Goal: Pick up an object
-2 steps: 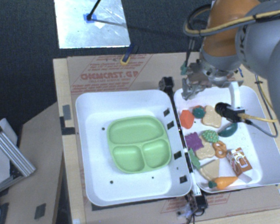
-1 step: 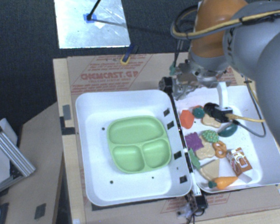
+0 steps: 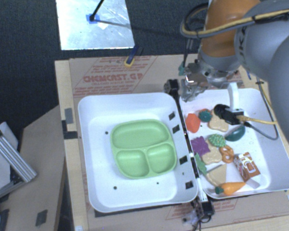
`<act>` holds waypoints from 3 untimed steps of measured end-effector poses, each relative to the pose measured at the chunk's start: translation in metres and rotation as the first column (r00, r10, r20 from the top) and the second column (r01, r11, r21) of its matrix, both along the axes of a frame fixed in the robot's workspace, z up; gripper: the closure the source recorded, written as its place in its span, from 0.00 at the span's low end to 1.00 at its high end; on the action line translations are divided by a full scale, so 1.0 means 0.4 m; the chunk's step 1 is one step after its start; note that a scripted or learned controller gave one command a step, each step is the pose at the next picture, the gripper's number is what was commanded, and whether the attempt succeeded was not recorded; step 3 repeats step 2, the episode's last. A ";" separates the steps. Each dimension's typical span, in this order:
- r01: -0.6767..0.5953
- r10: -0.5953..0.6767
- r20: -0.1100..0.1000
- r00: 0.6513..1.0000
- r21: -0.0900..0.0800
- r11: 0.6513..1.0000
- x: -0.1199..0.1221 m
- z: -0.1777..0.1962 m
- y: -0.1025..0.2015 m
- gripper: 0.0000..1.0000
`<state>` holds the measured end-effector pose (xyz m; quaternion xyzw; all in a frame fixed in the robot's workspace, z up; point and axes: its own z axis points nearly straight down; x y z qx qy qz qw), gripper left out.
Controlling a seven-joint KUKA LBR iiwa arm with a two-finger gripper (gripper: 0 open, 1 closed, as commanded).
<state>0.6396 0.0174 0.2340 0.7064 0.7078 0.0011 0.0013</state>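
Pincer hangs over the far left corner of the right bin; whether its fingers are wide or narrow I cannot tell. Nearest in that bin lies a toy carrot, long axis left to right. Farther in sit a purple grape piece and a red-orange piece, the last just near of the pincer, so likeliest.
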 end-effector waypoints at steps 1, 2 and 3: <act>0.000 0.000 -0.003 1.000 0.000 1.000 -0.012 -0.040 0.007 1.00; 0.001 -0.001 -0.002 1.000 -0.001 1.000 -0.017 -0.039 0.004 1.00; 0.001 -0.001 -0.002 1.000 -0.001 1.000 -0.017 -0.039 0.004 1.00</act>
